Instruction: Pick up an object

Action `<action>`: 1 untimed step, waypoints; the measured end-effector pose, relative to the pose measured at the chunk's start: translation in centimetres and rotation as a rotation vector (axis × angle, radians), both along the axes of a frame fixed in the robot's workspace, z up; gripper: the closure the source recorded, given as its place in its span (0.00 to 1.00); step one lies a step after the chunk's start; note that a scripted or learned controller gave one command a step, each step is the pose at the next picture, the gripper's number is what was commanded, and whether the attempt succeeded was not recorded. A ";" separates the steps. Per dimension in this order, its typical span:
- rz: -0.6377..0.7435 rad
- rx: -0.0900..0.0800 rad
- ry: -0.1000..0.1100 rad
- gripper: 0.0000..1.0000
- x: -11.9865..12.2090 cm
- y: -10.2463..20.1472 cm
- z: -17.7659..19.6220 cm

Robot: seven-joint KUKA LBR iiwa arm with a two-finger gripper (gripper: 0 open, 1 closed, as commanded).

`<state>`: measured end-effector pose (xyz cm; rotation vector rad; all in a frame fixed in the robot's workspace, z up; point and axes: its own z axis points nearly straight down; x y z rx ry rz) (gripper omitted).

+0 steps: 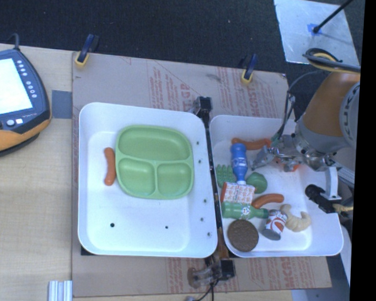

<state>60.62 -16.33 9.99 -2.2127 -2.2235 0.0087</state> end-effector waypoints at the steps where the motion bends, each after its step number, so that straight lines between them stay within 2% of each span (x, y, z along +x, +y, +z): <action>1: -0.002 0.002 0.004 0.00 4.8 2.7 -0.9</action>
